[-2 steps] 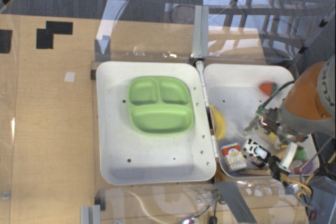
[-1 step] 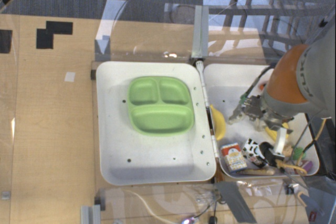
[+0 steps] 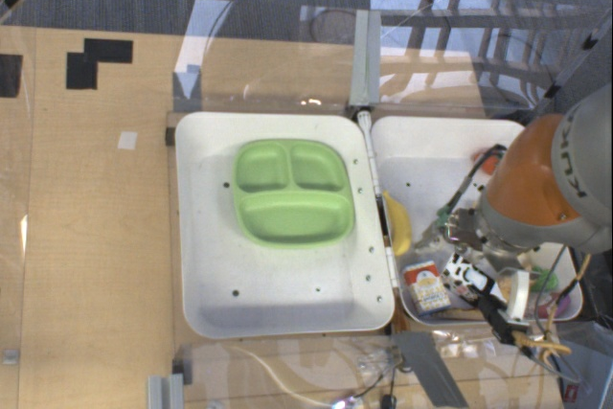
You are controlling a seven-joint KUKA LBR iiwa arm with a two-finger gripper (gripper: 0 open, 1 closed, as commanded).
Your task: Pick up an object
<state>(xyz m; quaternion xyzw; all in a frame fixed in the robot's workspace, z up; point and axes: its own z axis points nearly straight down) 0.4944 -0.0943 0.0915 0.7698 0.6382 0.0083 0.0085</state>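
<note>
My gripper (image 3: 471, 269) hangs low over the front of the right bin (image 3: 421, 158), under the orange wrist band. Just left of it lies a small red-and-white carton (image 3: 427, 288) on the bin floor. A yellow banana (image 3: 398, 230) lies along the bin's left wall, left of the gripper. An orange object (image 3: 489, 164) peeks out behind the arm at the back. A green object (image 3: 546, 281) and a purple one (image 3: 567, 304) show at the bin's front right, partly hidden by the arm. I see nothing held in the gripper.
The left bin (image 3: 206, 292) holds a green divided plate (image 3: 292, 192) at its middle. A metal divider (image 3: 364, 62) stands behind the two bins. Cables trail off the gripper near the bench's front right.
</note>
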